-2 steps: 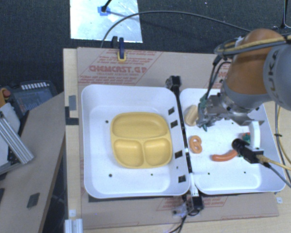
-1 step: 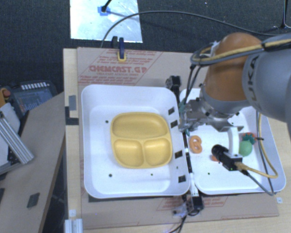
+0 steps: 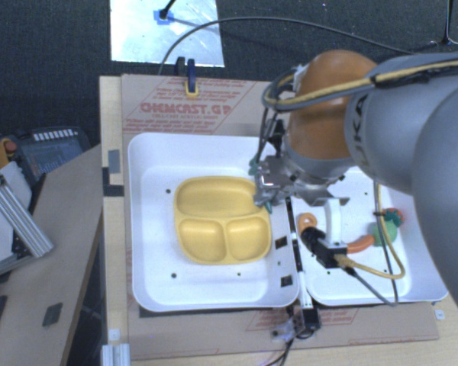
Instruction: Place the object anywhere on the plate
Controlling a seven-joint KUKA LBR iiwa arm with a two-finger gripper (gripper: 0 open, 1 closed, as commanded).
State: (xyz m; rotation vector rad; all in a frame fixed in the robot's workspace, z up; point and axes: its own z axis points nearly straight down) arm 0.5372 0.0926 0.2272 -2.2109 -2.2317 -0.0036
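Gripper at the plate's edge, task unfinished

The yellow three-compartment plastic plate (image 3: 217, 223) carries nothing; whether the jaws (image 3: 264, 193) hold anything cannot be told.

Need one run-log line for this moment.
plate: yellow, left bin | hand: over plate's right rim, grip unclear | small orange and green items: right bin | placement: not confirmed

A yellow sectioned plate (image 3: 217, 221) lay flat in the left white bin, one wide compartment at the back and two smaller ones in front, all bare. In the right bin lay a toy carrot (image 3: 369, 239), orange with green at its far end, beside a small orange ring (image 3: 308, 221).
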